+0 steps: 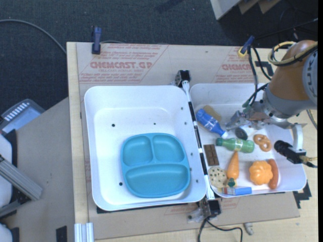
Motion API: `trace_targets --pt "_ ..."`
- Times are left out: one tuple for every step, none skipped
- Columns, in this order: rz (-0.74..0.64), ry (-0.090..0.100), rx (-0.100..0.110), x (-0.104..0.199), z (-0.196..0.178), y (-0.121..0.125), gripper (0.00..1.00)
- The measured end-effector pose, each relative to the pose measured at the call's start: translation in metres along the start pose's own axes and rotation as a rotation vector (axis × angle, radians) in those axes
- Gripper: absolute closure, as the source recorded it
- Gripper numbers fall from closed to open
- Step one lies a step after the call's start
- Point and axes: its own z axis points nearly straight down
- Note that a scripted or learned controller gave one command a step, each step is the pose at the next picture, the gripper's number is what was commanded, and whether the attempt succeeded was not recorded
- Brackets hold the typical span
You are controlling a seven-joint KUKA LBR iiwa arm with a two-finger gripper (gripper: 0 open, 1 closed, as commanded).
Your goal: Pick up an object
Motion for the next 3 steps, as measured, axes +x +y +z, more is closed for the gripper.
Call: trace_targets --pt "0.001 0.003 0.007 0.045 0.034 -0.063 0.00" --pt "0.001 0.001 0.004 -0.022 0.014 0.032 0.00" --pt "0.000 0.003 0.008 0.038 0.035 0.002 0.00"
